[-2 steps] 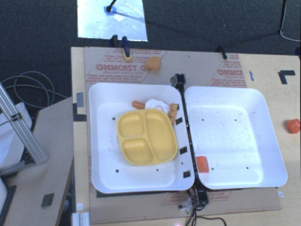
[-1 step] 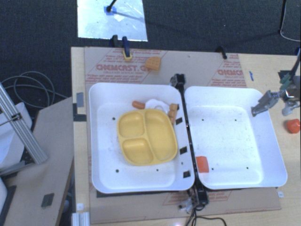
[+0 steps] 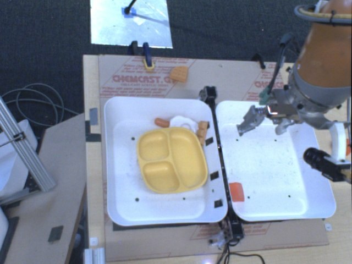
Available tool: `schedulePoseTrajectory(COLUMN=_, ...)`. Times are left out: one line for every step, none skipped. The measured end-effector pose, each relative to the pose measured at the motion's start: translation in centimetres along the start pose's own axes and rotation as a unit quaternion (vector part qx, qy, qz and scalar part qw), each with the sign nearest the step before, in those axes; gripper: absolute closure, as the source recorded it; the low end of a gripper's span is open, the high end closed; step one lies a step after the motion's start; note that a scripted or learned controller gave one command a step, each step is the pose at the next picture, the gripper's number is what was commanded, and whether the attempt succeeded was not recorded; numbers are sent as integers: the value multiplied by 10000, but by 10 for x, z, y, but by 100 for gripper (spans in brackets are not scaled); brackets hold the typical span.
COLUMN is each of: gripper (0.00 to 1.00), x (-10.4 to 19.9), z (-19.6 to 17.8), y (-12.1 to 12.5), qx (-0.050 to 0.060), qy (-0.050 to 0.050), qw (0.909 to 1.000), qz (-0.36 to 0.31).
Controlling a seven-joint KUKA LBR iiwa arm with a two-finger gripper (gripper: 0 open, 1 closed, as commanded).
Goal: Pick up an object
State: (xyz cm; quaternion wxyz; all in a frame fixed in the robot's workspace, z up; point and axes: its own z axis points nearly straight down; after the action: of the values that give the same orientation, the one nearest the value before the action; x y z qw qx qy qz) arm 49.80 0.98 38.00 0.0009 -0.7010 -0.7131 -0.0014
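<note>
One orange block point(image 3: 236, 191) well below claw point(image 3: 263, 121)

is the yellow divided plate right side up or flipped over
Right side up: the yellow divided plate in the left bin shows its three hollow compartments facing upward.

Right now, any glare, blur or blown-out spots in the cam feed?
Camera view: strong glare on the shiny metal sheet at the top; both white bins run near overexposed, washing out the small white object behind the yellow tray; the gripper and arm look soft and blurred; the orange block stays crisp.
</note>
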Motion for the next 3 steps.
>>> schedulePoseTrajectory(gripper=0, x=-8, z=-2, y=0, qx=-13, qy=-16, qw=10000, qz=74)
schedulePoseTrajectory(gripper=100, x=-8, z=-13, y=1, qx=-31, qy=-15, qw=10000, qz=53)
schedulePoseTrajectory(gripper=0, x=-8, z=-13, y=1, qx=-27, qy=-15, qw=10000, qz=56)
